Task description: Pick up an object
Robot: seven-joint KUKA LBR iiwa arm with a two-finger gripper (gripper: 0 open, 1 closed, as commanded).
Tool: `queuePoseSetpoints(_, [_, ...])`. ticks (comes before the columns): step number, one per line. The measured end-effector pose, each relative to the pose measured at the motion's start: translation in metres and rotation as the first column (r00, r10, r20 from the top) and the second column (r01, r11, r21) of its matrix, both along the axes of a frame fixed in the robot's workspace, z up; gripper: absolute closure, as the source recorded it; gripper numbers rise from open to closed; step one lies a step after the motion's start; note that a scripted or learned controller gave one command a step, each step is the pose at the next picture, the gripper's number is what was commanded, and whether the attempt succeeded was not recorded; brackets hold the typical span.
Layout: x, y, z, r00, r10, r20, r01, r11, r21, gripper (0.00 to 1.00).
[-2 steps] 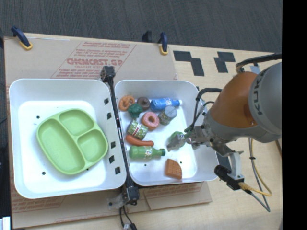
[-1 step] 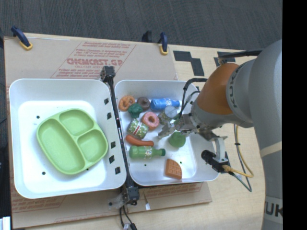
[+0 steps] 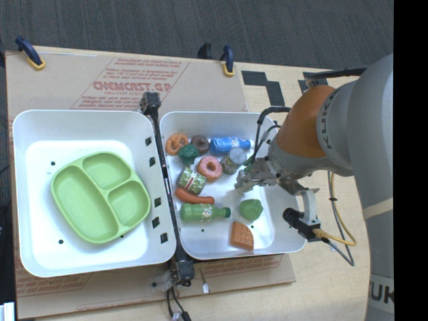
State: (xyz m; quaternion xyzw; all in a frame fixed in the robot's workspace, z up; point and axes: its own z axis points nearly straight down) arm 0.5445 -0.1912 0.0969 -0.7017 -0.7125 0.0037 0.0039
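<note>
The right bin [image 3: 200,246] holds several toy foods: a pretzel [image 3: 177,142], a pink donut [image 3: 210,168], a blue bottle [image 3: 229,144], a green can [image 3: 192,180], a red sausage [image 3: 194,196], a green bottle [image 3: 203,212], a green round fruit [image 3: 251,209] and an orange waffle wedge [image 3: 241,236]. My gripper [image 3: 249,180] hangs low over the bin's right half, just above the green fruit and beside a grey can [image 3: 235,158]. Nothing shows between its fingers.
The left bin [image 3: 27,246] holds a light green divided plate [image 3: 100,196]. A black divider clamp [image 3: 164,179] runs between the bins. The arm's grey body and orange band [image 3: 304,126] cover the right bin's right wall. Cardboard lies behind the bins.
</note>
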Motion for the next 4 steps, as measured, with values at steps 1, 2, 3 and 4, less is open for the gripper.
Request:
queuePoseSetpoints(1, [0.088, 0.007, 0.132, 1.0, -0.008, 0.007, 0.008, 1.0, 0.0, 1.0])
queuePoseSetpoints(2, [0.03, 0.057, 0.142, 1.0, -0.007, 0.004, 0.007, 1.0, 0.0, 1.0])
queuePoseSetpoints(3, [0.079, 0.035, 0.085, 1.0, -0.006, 0.003, 0.006, 1.0, -0.001, 1.0])
queuePoseSetpoints(4, [-0.032, 0.039, 0.134, 1.0, -0.009, 0.004, 0.009, 1.0, 0.0, 1.0])
